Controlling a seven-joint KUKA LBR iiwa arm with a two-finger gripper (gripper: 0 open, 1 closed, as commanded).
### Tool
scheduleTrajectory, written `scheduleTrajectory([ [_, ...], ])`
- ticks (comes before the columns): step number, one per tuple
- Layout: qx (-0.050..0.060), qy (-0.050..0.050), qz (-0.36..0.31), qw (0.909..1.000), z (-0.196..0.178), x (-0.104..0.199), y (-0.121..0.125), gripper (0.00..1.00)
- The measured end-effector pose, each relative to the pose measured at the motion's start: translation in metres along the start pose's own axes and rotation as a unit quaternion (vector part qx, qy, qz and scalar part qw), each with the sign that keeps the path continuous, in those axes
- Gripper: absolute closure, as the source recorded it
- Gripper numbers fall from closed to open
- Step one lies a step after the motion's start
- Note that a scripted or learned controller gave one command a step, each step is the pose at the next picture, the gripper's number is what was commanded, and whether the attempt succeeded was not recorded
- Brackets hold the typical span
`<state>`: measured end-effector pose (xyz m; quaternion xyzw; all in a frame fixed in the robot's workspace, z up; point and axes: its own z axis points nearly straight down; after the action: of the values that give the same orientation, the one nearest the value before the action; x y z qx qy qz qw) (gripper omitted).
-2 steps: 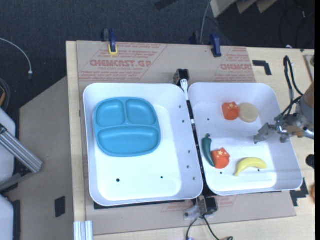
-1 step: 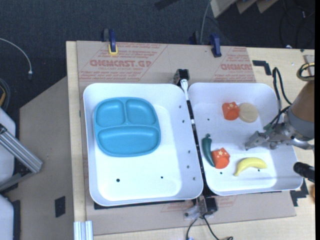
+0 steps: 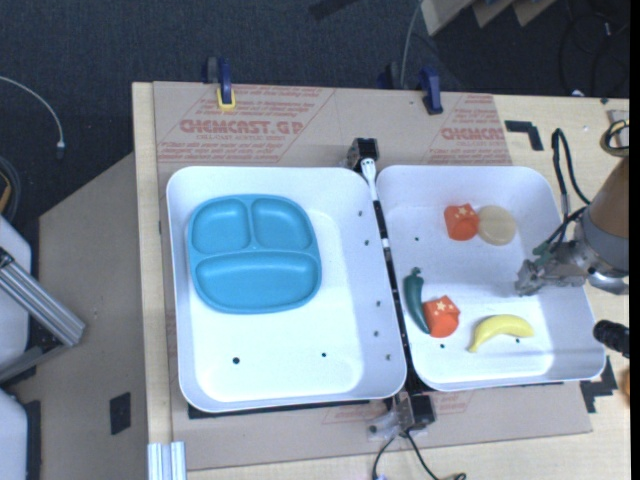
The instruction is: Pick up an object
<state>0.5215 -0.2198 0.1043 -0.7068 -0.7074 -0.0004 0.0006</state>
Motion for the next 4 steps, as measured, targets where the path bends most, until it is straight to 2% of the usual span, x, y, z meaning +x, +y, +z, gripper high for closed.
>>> scheduleTrajectory([
  [1,-0.003,-0.002,-0.001,1.0,-0.048,0.009,0.001,1.0],
  [3,-0.005,-0.003,0.0,1.0,-0.176,0.005,0.007,1.0],
  [4,-0.003,-0.002,0.0,1.0,-0.196,0.005,0.008,1.0],
])
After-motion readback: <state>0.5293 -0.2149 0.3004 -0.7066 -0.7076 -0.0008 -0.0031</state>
